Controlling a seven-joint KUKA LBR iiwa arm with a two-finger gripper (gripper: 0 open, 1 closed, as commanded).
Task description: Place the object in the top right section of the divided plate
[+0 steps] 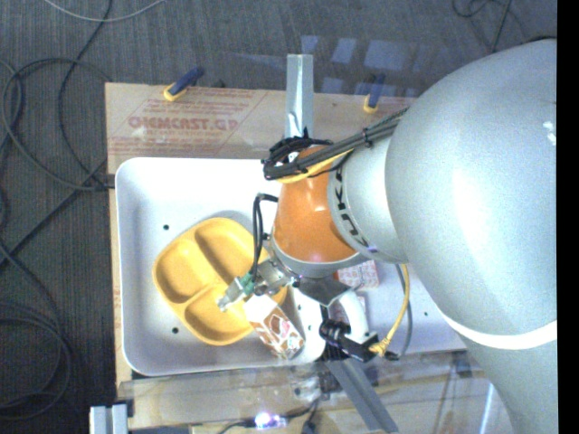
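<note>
The big grey arm (470, 197) crowds in from the right, its orange band (308, 215) hanging over the middle of the bench. Below that band the pincer (237, 292) reaches down over the near right edge of the yellow divided plate (194, 274), which sits in the left white bin (136, 242). The plate spreads out to the left of the pincer and a little beyond it, all its hollows showing bare yellow. Whether the pincer is open or closed I cannot tell; its tip is a small greenish blur against the plate's rim.

Just to the right of the pincer and slightly nearer, almost touching it, a small patterned carton (276, 328) stands tilted, with cream sides and red and brown print, right against the plate's near right edge. It is not inside any section that I can make out. Further right, under the arm, something white with red print (362, 277) peeks out.
</note>
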